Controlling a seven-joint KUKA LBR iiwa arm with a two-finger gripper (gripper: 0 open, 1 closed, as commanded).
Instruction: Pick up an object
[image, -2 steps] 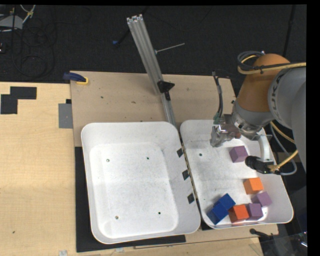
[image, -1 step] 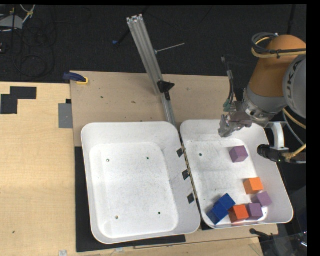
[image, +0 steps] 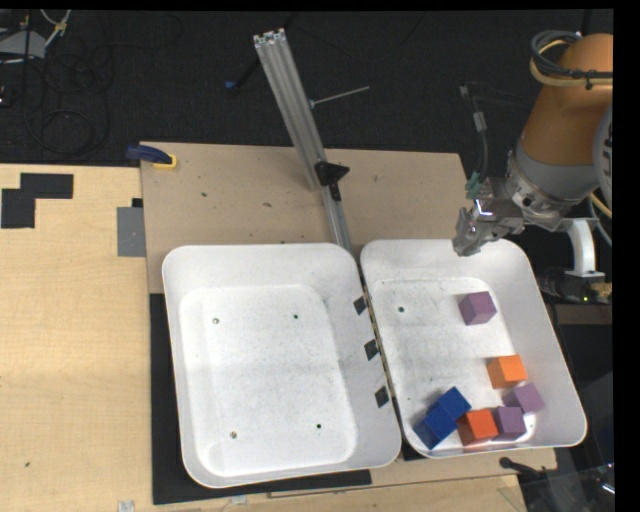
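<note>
The right bin (image: 420, 330) holds several blocks. A purple cube (image: 477, 307) lies alone near its upper right. An orange block (image: 507, 371) sits lower down by the right wall. At the front right corner cluster a blue block (image: 442, 416), a second orange block (image: 478, 426) and two purple blocks (image: 526, 398) (image: 510, 422). My gripper (image: 470, 238) hangs over the back rim of the right bin, up and left of the lone purple cube and apart from every block. Nothing shows between its fingers.
The left bin (image: 265, 360) lies beside the right one, with black clips (image: 371, 348) along the shared edge. A slanted aluminium rail (image: 300, 125) rises behind the bins. The wooden bench (image: 70, 320) extends to the left.
</note>
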